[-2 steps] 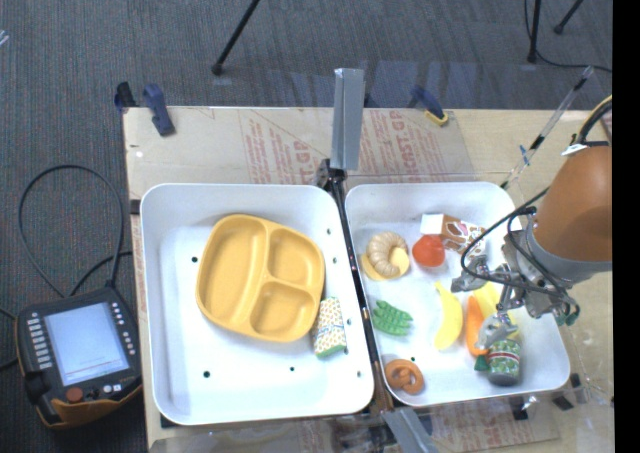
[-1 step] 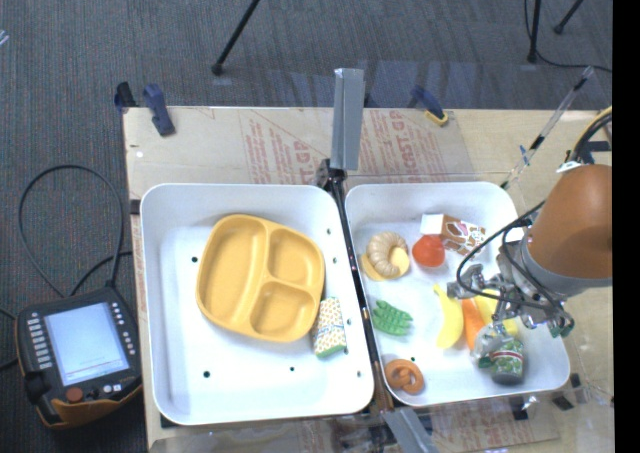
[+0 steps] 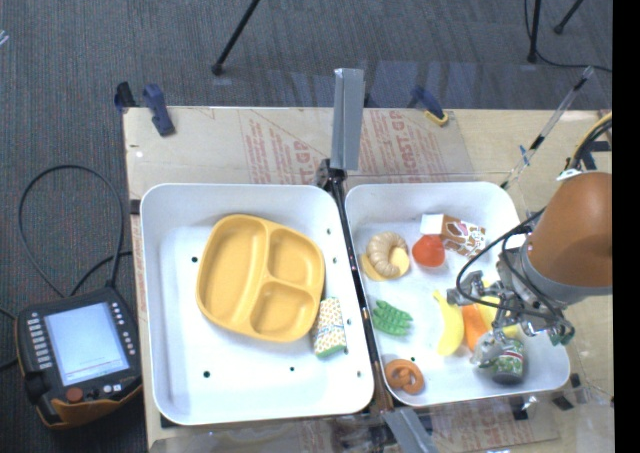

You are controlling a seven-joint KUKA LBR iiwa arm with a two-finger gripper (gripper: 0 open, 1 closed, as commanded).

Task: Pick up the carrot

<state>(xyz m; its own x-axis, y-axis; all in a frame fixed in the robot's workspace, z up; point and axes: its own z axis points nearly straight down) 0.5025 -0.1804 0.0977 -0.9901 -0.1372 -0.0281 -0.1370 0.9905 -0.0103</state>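
Right bin (image 3: 360,203) (white), carrot (image 3: 473,326), banana (image 3: 449,325)

A brown bench (image 3: 250,146) with red lettering is carrying two shallow white bins side by side, the left bin (image 3: 160,341) and the right bin (image 3: 400,201); blue clamps (image 3: 155,106) are gripping its far edge

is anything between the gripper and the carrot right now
Nothing visible stands between them. The gripper hangs low in the right bin, and the carrot lies just beside it, against the banana. That banana crowds the carrot's far side.
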